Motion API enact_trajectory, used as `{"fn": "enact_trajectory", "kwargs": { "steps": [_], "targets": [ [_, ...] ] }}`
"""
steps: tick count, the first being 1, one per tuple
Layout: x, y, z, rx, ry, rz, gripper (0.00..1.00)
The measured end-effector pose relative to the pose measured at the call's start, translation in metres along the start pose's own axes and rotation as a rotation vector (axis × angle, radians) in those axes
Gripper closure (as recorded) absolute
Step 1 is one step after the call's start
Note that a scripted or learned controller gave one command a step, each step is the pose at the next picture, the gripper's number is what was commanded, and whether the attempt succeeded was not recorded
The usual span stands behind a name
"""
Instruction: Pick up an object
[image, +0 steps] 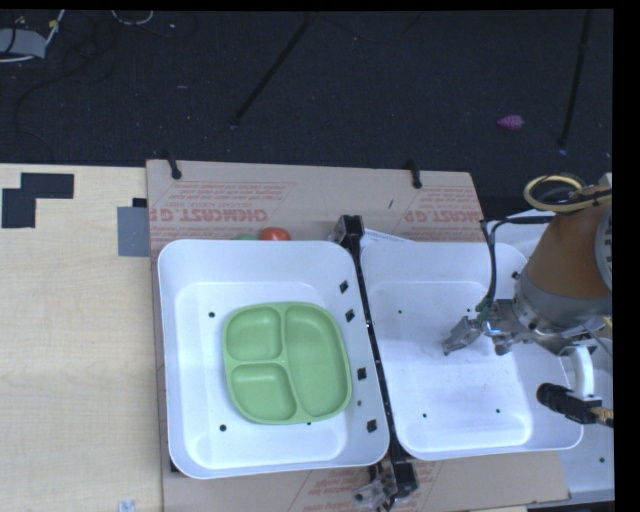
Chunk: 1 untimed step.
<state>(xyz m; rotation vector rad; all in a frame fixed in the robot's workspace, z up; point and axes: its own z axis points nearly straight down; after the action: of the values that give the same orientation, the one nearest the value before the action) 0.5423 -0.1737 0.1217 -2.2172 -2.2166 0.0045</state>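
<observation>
Two white bins sat side by side: the left bin (190, 400) carried a green divided plate (287, 361) flat on its floor, the only clear candidate. Over the right bin (440, 420) hung the arm (565, 265), its gripper (468, 336) well apart from that plate, nothing visibly between its tips. Open or pressed together? Couldn't tell. Pickup looked not yet begun.

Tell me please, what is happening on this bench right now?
A grey robot arm reaches in from the right, with its gripper low over the right bin. Nothing is seen between its jaws. A green divided plate lies in the left bin, untouched, so no object is picked up yet.
</observation>
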Motion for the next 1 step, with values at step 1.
{"fn": "enact_trajectory", "kwargs": {
  "steps": [1],
  "targets": [
    [0.0009, 0.0, 0.0358, -0.003, -0.001, 0.002, 0.0]
  ]
}}
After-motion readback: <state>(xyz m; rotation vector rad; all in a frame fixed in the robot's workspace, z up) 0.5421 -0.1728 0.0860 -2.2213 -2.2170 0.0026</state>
